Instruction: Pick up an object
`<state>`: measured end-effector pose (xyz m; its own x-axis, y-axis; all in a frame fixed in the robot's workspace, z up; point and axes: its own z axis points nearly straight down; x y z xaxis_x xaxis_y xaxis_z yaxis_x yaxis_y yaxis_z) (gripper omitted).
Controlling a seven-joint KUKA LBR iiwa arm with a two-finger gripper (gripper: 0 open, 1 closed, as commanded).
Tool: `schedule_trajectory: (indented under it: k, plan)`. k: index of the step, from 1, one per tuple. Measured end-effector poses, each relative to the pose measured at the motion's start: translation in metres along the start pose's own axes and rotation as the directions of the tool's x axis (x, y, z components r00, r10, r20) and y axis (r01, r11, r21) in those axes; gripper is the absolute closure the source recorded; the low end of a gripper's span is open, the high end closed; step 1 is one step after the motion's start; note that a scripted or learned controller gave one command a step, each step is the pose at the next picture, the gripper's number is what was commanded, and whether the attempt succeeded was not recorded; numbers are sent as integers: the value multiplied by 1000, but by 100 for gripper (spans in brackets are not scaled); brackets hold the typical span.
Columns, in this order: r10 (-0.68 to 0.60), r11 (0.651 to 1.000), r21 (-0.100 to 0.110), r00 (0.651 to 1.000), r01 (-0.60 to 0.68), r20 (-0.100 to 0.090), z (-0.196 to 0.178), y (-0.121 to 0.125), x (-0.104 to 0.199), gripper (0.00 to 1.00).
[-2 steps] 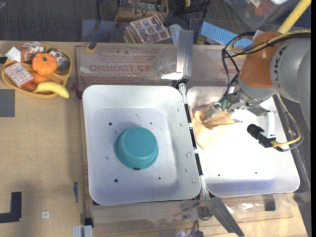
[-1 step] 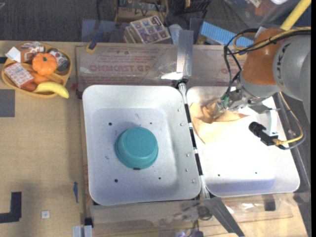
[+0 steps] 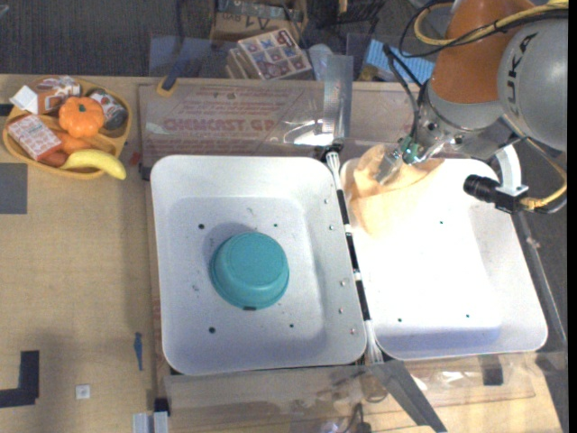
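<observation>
- The arm [image 3: 505, 52] is running off the top and right edges, so its base is staying unseen.
- The gripper [image 3: 395, 165] is showing too small and blurred to tell how its fingers are standing.
- A pale, glare-washed thing [image 3: 383, 197] beneath it is blurring into the right bin [image 3: 451, 305]; its kind is remaining unclear.
</observation>
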<state>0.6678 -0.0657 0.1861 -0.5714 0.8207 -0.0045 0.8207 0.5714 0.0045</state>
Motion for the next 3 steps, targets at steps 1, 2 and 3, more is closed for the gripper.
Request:
schedule_trajectory:
  k: [1,2,3]
  plan:
    - [135,991,6,991,-135,-4,1,-34,9,100]
    - [168,986,3,986,-168,0,-104,-104,-51,100]
    - [216,976,5,976,-216,-3,-32,-38,-45,100]
